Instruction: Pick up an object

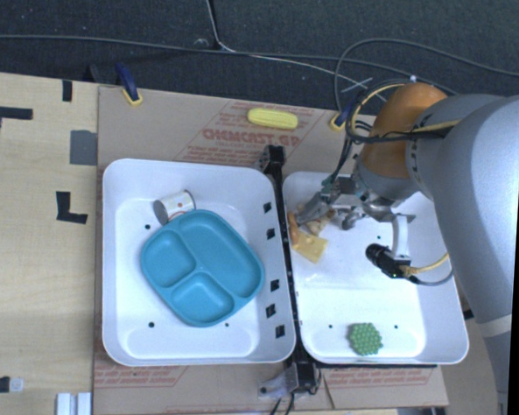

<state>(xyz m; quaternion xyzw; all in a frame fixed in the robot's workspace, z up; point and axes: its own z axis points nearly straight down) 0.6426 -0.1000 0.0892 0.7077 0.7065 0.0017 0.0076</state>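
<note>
Left bin: holds a blue tray with three compartments, lying flat at the centre. A small white cup lies on its side just beyond the tray's far left corner, touching or nearly touching it.

Cardboard sheet: lies under both bins. Red print on it reads "CHEMCAST"; the smaller lines below are too small to read. A yellow object lies on the sheet, beyond the bins.

Right bin: a tan block lies at the far left, next to the divider between the bins. A green, bumpy ball sits near the front edge, well apart from the block.

Gripper: reaches down at the far left of the right bin, directly above the tan block. Jaw state cannot be determined; the wrist hides it.
</note>
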